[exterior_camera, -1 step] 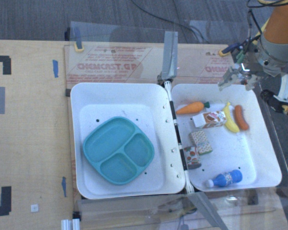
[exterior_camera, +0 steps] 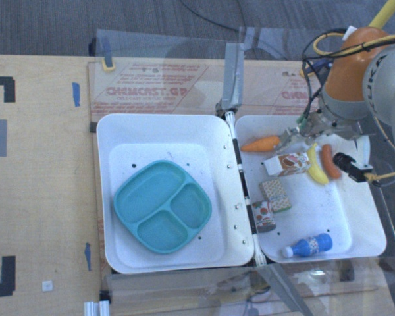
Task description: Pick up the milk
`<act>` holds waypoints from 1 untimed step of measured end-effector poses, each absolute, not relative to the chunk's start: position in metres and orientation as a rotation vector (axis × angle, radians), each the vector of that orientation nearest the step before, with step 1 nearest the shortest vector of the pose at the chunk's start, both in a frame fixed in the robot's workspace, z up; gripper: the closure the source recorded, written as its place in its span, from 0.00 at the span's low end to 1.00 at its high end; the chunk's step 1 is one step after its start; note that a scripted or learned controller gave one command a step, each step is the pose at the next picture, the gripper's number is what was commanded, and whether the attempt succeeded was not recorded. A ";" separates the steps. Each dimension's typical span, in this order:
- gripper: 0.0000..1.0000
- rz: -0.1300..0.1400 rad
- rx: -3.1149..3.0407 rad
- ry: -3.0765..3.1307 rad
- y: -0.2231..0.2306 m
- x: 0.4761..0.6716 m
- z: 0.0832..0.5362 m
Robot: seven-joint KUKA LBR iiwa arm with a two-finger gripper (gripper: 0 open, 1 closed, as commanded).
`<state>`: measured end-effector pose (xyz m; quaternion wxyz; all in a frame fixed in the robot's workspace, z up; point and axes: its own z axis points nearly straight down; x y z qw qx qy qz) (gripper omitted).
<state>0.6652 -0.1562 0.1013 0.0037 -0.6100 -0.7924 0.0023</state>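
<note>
While the pincer, its fingers too blurred to tell apart or together, hovers near the carrot, the milk lies just below-left, its long axis roughly left-right.

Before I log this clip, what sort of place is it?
Most likely a robot lab's pick-and-place bench: two white bins on a board with tape marks, toy groceries such as a carrot, and loose cables.
</note>
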 end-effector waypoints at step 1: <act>0.00 -0.007 -1.633 -2.696 -0.137 0.624 0.089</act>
